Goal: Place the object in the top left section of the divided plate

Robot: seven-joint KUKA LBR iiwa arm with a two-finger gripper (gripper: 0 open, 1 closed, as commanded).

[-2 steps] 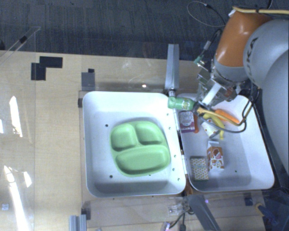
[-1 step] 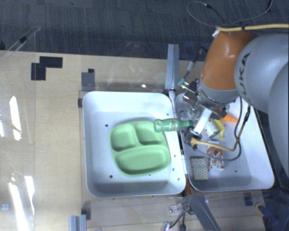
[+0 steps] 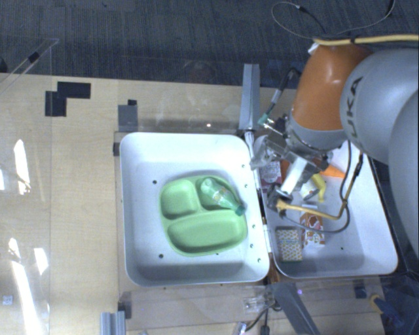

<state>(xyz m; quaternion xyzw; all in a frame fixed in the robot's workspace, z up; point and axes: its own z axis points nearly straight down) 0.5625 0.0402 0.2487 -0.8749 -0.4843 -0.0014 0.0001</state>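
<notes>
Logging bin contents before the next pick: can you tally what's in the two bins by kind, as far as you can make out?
Green divided plate, left bin: 1
Clear green bottle, lying in the plate's top right section: 1
Flat patterned packets, right bin: 2
Small loose items under the arm, partly hidden: at least 3
Total: at least 7

A pale wood-grain worktop (image 3: pixel 72 216) fills the lower and left part of the view, and beyond its far edge lies a dark blue-grey carpeted floor (image 3: pixel 144 33). Black square markers (image 3: pixel 65 96) sit on the wood near its far left corner, and a sheet of clear plastic (image 3: pixel 26 183) stands over the left side, catching bright white reflections. Grey metal brackets (image 3: pixel 249 98) rise at the far edge, and a thin dark cable (image 3: pixel 308 10) loops over the carpet at upper right.
</notes>
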